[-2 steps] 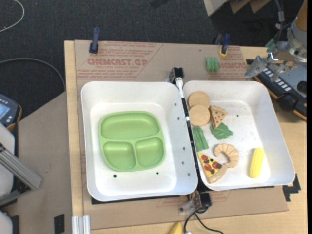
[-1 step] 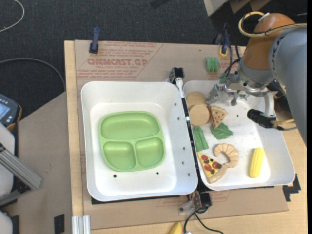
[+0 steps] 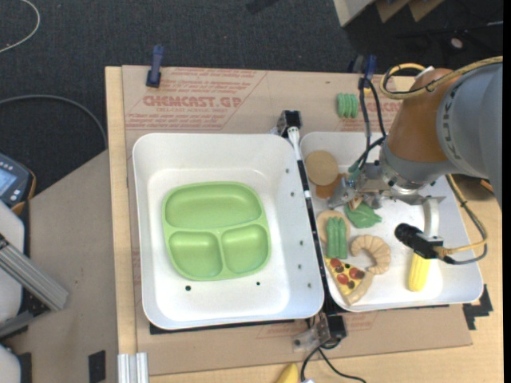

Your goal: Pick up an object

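Toy food crowds the right bin beneath the lowered arm

Toy food pieces lie in the right bin (image 3: 471, 282), the one nearer the arm. A brown cylindrical piece (image 3: 322, 168) stands near the bin's upper left corner, close to the divider between the two bins. Below it, a green ribbed pod-like piece (image 3: 336, 236) lies along the left wall, and just below that sits a pizza slice (image 3: 348, 278) with red dots on its topping, its tip pointing toward the bin's lower edge. A tan croissant (image 3: 372, 252) curls just beside the pizza slice, to its right. Farther right, a yellow corn cob (image 3: 417, 272) lies near the lower right of the bin. A green leafy piece (image 3: 363, 213) sits in the middle of the bin, directly under the gripper (image 3: 361, 191).

The arm (image 3: 447, 126), grey with an orange band, reaches in from the right and hangs low over the upper middle of the right bin. The wrist and its fittings hide the fingertips, so whether the jaws are wide, narrow or closed on anything cannot be told. A black cylindrical part (image 3: 417, 241) juts out beside the corn cob, with a cable running from it.

The left bin (image 3: 152, 214) holds a light green divided plate (image 3: 215, 230) with three compartments, set near its centre. Both bins rest on a cardboard sheet (image 3: 200, 94) on the counter. A small green ribbed item (image 3: 346, 105) lies on the cardboard above the right bin.
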Tool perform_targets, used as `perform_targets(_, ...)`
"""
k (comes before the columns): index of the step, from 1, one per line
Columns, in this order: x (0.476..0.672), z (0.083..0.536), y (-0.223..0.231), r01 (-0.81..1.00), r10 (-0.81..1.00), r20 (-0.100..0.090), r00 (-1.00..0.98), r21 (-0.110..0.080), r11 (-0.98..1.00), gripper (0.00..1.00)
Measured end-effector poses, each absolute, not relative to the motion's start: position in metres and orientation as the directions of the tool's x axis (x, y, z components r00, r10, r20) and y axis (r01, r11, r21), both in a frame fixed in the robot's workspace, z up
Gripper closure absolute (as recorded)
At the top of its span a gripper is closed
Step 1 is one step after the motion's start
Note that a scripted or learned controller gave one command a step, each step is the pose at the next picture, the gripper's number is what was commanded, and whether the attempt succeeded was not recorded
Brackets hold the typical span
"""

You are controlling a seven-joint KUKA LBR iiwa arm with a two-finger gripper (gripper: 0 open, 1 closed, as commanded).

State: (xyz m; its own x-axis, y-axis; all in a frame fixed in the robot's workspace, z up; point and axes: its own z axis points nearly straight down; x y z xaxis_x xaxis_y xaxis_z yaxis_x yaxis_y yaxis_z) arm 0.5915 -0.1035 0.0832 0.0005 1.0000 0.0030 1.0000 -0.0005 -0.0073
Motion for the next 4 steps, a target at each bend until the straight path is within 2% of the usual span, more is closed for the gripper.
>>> perform_targets(1,0.606,0.219,-0.186,1.000,1.000,-0.010,0.006,0.017,-0.006,0.00)
perform_targets(2,0.667,0.092,-0.153,1.000,1.000,0.001,-0.005,-0.001,0.005,0.00)
perform_targets(3,0.659,0.202,-0.184,1.000,1.000,-0.006,0.002,0.013,-0.002,0.00)
perform_targets(4,0.666,0.079,-0.132,1.000,1.000,0.004,-0.003,-0.005,0.003,0.00)
